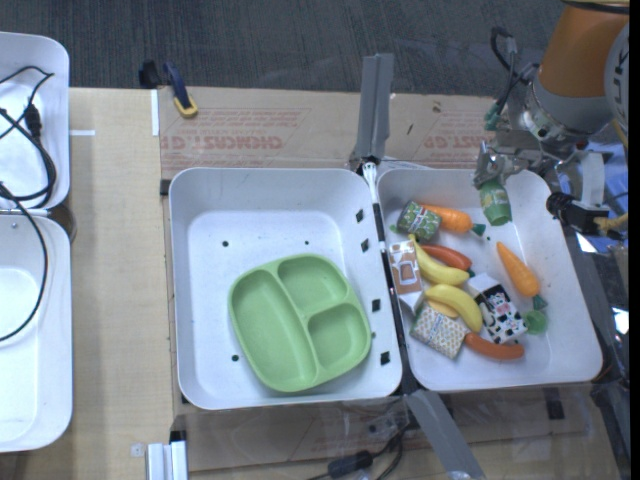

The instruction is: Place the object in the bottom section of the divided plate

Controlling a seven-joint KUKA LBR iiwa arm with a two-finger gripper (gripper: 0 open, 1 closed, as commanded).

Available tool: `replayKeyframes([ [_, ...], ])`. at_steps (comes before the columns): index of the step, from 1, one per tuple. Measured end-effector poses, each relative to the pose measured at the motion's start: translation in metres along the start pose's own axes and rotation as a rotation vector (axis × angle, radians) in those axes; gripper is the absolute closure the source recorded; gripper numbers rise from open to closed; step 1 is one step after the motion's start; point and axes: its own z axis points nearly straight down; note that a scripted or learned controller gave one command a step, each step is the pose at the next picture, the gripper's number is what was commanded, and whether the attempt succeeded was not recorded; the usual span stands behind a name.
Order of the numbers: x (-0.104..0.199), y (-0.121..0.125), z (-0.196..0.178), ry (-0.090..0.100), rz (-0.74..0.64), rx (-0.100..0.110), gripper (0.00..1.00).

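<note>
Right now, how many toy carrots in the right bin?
2. One orange toy carrot with a green top lies near the white right bin's back, beside a green can. The other lies toward its right wall. More may hide under the pile.

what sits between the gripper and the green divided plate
In the camera view, the gripper hangs over the right bin with a green bottle at its tip. Toward the divided plate lie a green can, a small carton and the bins' adjoining walls.

I see open floor around the green divided plate (300, 321) in the left bin (190, 268); the right bin (570, 298) is crowded with toy food.
</note>
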Motion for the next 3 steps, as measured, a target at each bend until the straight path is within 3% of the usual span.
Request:
replayKeyframes([
  [1, 0.081, 0.009, 0.009, 0.001, -0.409, -0.002, 1.00],
  [2, 0.145, -0.025, 0.044, 0.002, -0.630, -0.001, 1.00],
  [3, 0.221, -0.092, 0.051, 0.001, -0.586, -0.001, 1.00],
])
